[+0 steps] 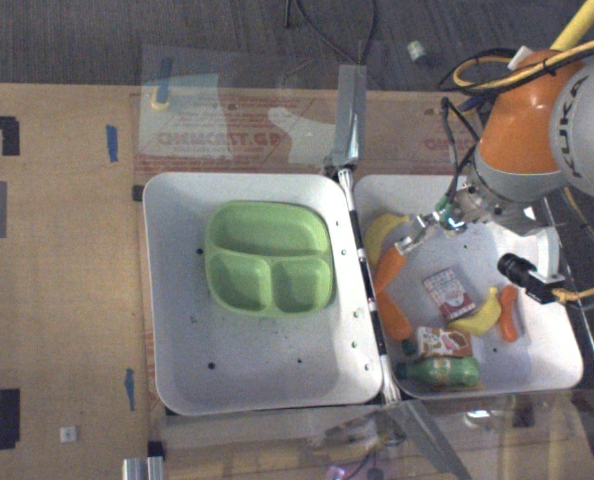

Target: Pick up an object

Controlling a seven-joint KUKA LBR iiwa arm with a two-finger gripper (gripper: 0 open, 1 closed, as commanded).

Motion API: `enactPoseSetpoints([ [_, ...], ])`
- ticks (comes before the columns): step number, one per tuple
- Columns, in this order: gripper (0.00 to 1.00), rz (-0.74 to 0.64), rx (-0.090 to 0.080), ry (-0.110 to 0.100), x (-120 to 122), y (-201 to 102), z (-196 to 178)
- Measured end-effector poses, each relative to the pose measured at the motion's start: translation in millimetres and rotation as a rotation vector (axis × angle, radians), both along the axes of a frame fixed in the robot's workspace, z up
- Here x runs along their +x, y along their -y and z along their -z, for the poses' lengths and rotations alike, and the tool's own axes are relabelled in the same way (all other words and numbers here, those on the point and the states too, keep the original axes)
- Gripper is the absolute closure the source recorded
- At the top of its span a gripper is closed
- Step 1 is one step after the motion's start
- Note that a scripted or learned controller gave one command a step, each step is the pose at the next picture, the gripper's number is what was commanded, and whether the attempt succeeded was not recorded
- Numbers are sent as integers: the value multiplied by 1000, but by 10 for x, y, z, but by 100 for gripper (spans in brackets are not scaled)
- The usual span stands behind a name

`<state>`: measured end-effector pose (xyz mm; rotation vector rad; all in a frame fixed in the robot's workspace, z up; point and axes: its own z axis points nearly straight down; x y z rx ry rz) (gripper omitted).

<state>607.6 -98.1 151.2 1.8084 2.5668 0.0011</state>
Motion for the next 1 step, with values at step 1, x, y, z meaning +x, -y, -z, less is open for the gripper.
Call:
enactPoseSetpoints([
  [1,0,-64,0,0,-496,432,314],
])
